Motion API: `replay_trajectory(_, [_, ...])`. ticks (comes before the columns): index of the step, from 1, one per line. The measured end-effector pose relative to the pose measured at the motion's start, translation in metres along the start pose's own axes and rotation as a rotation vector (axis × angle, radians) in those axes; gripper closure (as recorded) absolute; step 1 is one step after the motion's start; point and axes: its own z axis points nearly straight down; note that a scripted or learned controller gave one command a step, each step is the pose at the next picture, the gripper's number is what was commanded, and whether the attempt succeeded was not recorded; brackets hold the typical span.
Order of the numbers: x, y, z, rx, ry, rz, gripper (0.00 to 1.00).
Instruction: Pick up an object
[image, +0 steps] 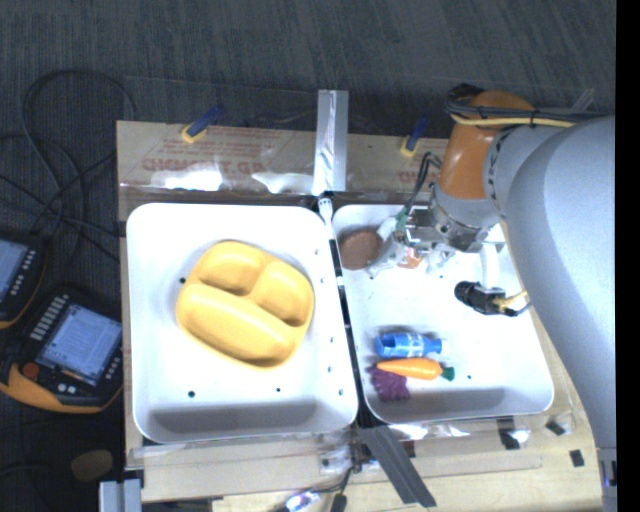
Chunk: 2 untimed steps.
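Starting at your left, the left bin (140, 300) holds one large yellow loaf-shaped object (245, 300). In the right bin (530, 380), a brown round object (357, 247) sits in the far left corner, with a blue bottle (408, 344), an orange carrot (410, 369) and a purple piece (392, 386) clustered nearer you. The gripper (415, 250) hangs just beside the brown object; you cannot tell how its jaws stand. I judge this the approach step. Next you would need to centre over the brown object, clear of the bin wall
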Motion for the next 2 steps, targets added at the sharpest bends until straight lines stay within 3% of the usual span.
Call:
replay_trajectory(1, [-0.0017, 0.0006, 0.0003, 0.002, 0.006, 0.002, 0.0])
replay_trajectory(2, [-0.0039, 0.0099, -0.0012, -0.043, -0.005, -0.538, 0.0])
